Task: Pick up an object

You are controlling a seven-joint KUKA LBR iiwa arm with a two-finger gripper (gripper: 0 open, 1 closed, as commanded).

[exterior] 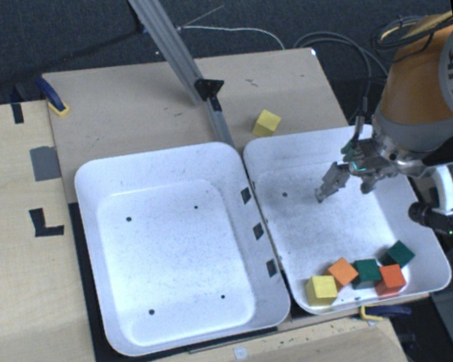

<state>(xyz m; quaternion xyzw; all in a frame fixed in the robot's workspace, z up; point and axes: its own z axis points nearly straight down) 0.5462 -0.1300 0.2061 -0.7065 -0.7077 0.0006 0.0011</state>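
Several small blocks lie bunched at the near edge of the right bin: a yellow block, an orange block, a green block, a red-orange block and a dark green block. My gripper hangs over the middle of that bin, well above and behind the blocks. It is open, with its two fingers spread and nothing between them.
The left bin lies alongside the right one. Another yellow block rests on the bench just behind the right bin. A grey metal bar slants down from the top to the gap between the bins. Cables run at the back right.
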